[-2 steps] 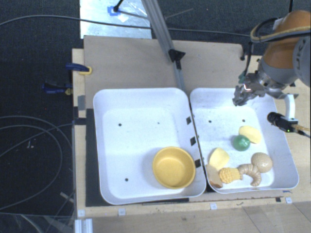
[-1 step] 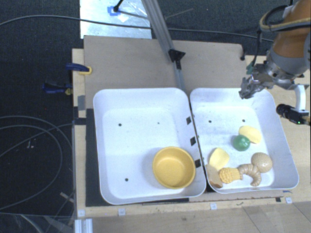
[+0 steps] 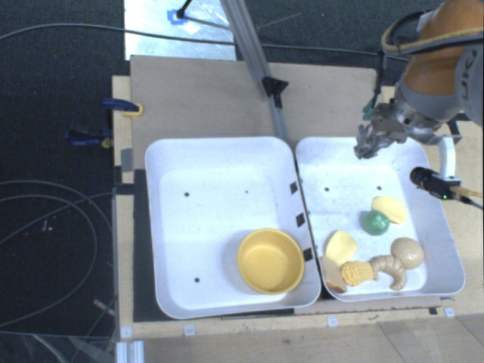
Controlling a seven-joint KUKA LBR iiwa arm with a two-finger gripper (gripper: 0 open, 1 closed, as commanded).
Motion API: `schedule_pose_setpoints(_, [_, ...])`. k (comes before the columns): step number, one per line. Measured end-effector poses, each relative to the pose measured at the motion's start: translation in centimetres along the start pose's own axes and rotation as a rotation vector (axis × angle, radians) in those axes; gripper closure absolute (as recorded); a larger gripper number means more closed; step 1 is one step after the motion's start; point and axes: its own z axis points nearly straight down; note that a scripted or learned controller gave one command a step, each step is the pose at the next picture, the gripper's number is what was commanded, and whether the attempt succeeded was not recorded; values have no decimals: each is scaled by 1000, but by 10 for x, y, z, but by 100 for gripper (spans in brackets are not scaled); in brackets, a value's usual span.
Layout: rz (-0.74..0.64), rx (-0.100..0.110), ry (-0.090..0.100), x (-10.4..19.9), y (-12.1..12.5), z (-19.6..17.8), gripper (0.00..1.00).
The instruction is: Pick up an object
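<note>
The scene is viewed by one camera, set above the counter (image 3: 197, 97) and aimed down at a slant, so that the far edge is seen toward the top of the frame and the near edge toward the bottom. Both white bins are taken in whole: the right bin (image 3: 423, 203) is seen directly below the hand (image 3: 369, 144), and the left bin (image 3: 219, 165) well to the side of the hand away from the arm. The camera is placed far enough off that dark floor and cables are included beyond the counter.
</note>
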Motion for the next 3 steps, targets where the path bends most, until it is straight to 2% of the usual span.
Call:
schedule_pose_setpoints(1, [-2, 0, 1, 56, -7, -6, 100])
schedule_pose_setpoints(3, [-2, 2, 2, 170, -41, -11, 100])
